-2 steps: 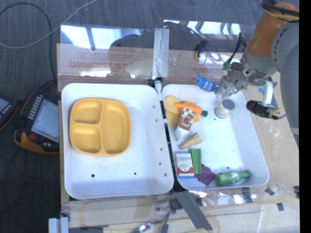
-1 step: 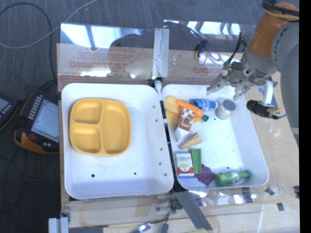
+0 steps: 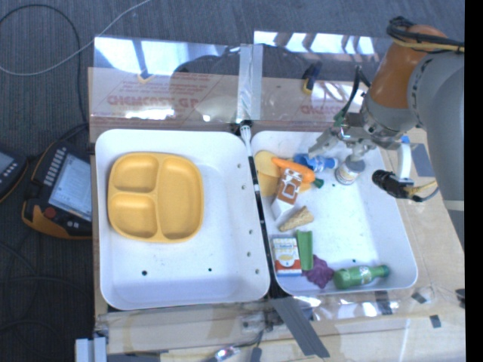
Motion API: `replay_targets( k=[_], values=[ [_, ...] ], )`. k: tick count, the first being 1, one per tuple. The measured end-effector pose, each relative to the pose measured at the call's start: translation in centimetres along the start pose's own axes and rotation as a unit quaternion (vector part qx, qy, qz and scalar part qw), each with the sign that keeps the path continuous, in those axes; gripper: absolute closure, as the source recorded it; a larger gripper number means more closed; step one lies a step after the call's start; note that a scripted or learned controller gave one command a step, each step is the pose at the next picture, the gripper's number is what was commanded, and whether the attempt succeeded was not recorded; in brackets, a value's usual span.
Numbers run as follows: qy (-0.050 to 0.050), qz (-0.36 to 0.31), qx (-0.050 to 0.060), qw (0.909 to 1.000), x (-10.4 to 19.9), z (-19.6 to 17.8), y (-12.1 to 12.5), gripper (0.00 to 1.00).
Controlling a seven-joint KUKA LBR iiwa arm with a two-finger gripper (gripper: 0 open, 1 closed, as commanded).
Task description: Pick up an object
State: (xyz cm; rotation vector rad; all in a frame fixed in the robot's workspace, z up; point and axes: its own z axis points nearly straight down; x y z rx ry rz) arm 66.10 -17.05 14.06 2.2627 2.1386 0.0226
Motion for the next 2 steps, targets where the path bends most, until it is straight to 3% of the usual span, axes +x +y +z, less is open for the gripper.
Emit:
replay_targets(
  k=[1,2],
  values=[
    [-0.002,0.005,-0.005,1.0,0.78,0.76,-0.66,0.0],
    [0.001,0.007,-0.004,1.0,1.35,0.94,-1.2,0.0]
  ],
)
